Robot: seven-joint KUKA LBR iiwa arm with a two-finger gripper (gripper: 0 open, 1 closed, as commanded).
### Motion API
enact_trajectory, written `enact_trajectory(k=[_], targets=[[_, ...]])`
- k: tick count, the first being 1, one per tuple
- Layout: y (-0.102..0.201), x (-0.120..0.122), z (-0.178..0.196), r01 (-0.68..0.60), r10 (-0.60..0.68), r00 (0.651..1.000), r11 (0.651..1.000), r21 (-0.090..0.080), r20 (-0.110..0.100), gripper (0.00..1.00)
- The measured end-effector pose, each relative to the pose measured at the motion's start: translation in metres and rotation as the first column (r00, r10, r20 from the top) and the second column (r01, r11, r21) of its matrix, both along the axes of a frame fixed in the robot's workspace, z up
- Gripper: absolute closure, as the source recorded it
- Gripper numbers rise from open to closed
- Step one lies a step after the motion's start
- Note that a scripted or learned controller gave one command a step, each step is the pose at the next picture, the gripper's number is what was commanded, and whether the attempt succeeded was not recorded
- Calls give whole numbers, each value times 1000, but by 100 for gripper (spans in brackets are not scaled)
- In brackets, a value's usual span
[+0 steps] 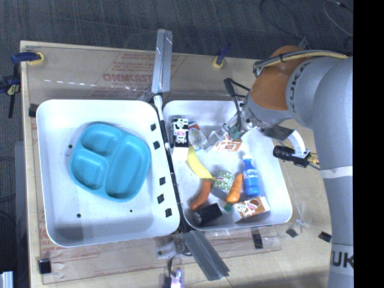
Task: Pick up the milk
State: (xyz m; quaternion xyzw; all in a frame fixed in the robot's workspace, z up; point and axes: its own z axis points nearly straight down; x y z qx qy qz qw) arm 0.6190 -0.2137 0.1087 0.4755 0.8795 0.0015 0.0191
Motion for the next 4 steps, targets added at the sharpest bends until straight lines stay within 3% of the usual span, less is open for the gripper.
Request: enact_trajectory(k=[1,2,3,4], targets=[[0,0,0,0,0,1000,1000,0,0,0],[6,-3,-15,-120,120,992,993,12,-28,0],[5,-36,-16,-109,109,993,994,15,-36,0],[5,-35,-6,-113,113,993,993,14,-34,100]])
